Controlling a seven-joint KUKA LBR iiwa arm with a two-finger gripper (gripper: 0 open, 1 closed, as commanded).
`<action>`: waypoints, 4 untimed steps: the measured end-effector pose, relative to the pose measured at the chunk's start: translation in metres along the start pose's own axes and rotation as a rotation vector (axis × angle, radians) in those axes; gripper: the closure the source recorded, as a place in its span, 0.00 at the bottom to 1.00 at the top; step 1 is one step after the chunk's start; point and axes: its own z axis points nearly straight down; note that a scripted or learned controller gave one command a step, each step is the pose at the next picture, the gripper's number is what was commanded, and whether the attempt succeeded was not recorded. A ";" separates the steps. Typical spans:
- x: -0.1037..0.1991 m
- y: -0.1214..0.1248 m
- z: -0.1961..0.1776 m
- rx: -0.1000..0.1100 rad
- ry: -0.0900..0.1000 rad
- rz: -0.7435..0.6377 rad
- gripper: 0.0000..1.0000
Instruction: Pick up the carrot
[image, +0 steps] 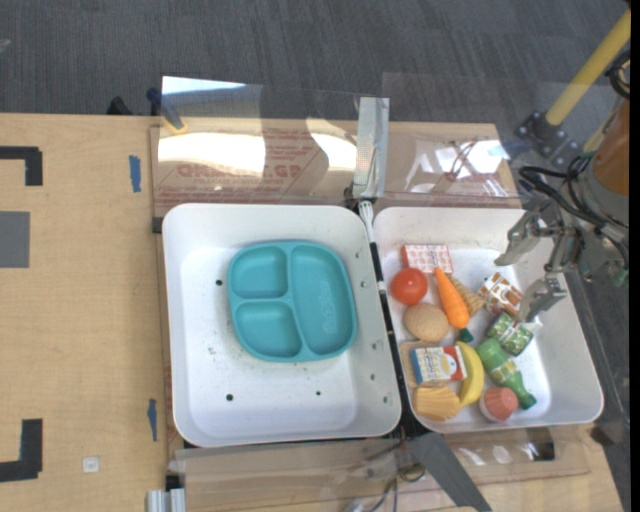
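The carrot (452, 297) is a small orange cone lying slanted in the right bin (575, 375), between a red tomato (407, 287) and a small brown-and-white carton (500, 293). My gripper (513, 288) hangs over the right side of that bin, to the right of the carrot and apart from it. Its two fingers are spread open with nothing held between them; the small carton lies below them.
Crowded around the carrot are a red-and-white box (427, 258), a tan roll (427, 322), a banana (470, 372), a juice box (433, 364), a green bottle (503, 368) and a green carton (513, 335). The left bin (190, 300) holds a teal divided plate (293, 300).
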 end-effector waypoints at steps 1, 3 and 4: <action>-0.017 0.048 0.141 -0.002 -0.003 -0.164 0.00; -0.033 0.038 0.159 0.003 -0.019 -0.082 1.00; -0.031 0.064 0.074 -0.001 -0.006 0.172 1.00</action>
